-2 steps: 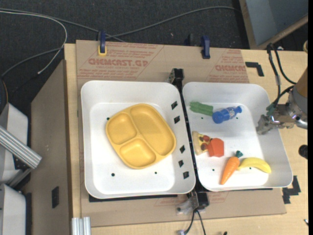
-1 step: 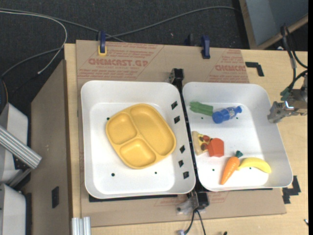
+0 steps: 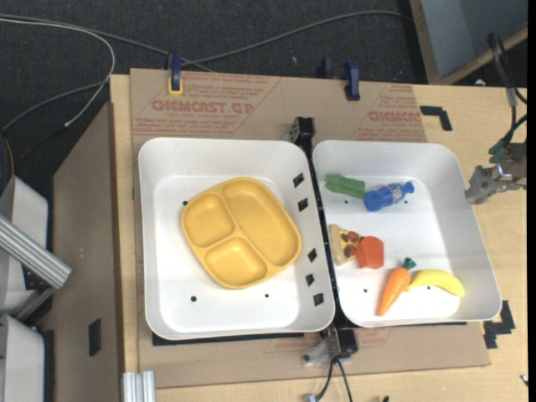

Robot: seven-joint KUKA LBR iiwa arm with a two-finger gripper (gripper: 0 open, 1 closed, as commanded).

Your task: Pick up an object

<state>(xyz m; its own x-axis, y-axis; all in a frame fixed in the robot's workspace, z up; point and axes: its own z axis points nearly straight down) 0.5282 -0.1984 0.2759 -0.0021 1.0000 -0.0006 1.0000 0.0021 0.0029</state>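
Orange plastic carrot (image 3: 394, 290) lies in right white bin (image 3: 448, 162), near its front edge. Yellow plastic banana (image 3: 437, 282) just right of carrot, touching its green top. Red block (image 3: 369, 252) up-left of carrot, beside pizza-slice toy (image 3: 343, 242). Blue bottle-like toy (image 3: 386, 195) and green stick-like toy (image 3: 344, 184) farther back. Yellow three-compartment plate (image 3: 240, 231) in left white bin (image 3: 159, 224). Gripper (image 3: 492, 178) over desk (image 3: 126, 182), outside right bin's right rim; grip state cannot be told.

Toys (image 3: 378, 245) crowd right bin (image 3: 448, 170) (upper-right corner open)
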